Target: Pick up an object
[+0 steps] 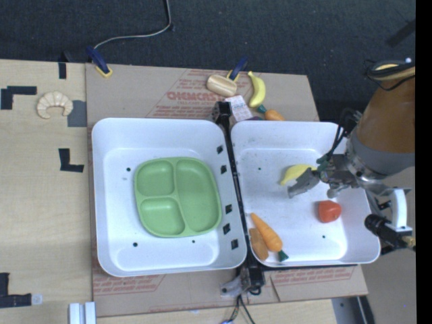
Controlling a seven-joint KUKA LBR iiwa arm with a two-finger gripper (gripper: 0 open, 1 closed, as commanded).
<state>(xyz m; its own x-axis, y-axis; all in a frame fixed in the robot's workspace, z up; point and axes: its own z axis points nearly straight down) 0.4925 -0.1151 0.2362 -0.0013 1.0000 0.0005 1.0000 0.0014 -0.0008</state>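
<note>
In the right bin (pixel 351 248) a yellow fruit (pixel 293 173) lies near the middle, a red tomato (pixel 329 211) sits toward the right, and an orange carrot (pixel 266 231) lies at the front left beside a second orange piece (pixel 258 245). My gripper (pixel 316 187) hangs low over this bin, reaching in from the right. It is open, with one grey finger (pixel 301 185) just below the yellow fruit and the other finger (pixel 332 190) just above the tomato. Nothing is between the fingers.
The left bin (pixel 108 147) holds a green divided plate (pixel 177 196). Behind the bins on the cardboard lie a bread roll (pixel 221 84), a banana (pixel 256 90), a small box (pixel 237 106) and an orange piece (pixel 273 115). A croissant (pixel 55 104) rests far left.
</note>
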